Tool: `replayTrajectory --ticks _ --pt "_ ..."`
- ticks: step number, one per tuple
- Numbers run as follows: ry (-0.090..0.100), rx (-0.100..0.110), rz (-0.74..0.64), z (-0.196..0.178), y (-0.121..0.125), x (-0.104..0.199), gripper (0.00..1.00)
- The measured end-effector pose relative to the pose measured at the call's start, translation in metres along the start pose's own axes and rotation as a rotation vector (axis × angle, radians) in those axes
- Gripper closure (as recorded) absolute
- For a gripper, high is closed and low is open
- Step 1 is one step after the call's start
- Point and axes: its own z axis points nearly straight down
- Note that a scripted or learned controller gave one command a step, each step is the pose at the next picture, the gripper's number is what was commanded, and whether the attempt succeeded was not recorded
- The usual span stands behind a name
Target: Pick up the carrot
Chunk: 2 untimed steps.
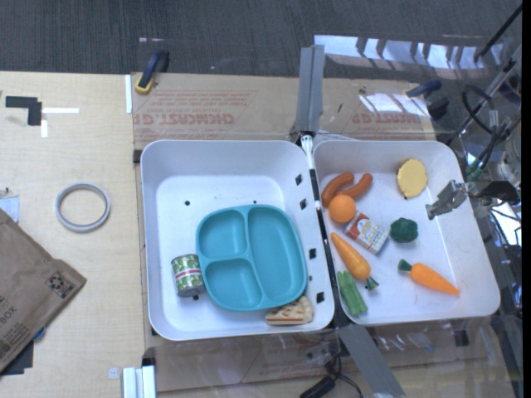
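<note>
Approach step: the gripper (446, 199), finger state indeterminable, stands far of the carrot (431, 278) in the right bin (465, 305) and must descend onto it.

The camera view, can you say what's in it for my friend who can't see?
Two white bins sit side by side; the right bin holds toy food, including a carrot near its front right corner. The gripper hovers at that bin's right edge. The left bin holds a teal divided plate.

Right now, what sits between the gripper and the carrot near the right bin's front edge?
In the camera view, only bare white floor of the right bin separates the gripper from the carrot. The green broccoli sits off to the left of that stretch.
</note>
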Motion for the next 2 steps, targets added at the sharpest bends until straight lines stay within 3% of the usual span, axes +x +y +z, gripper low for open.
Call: replayTrajectory --ticks 1,2 --pt "0.002 -0.001 0.003 0.130 -0.034 -0.031 0.00" --pt "0.001 -0.002 -0.115 0.169 -0.033 -0.024 0.00"
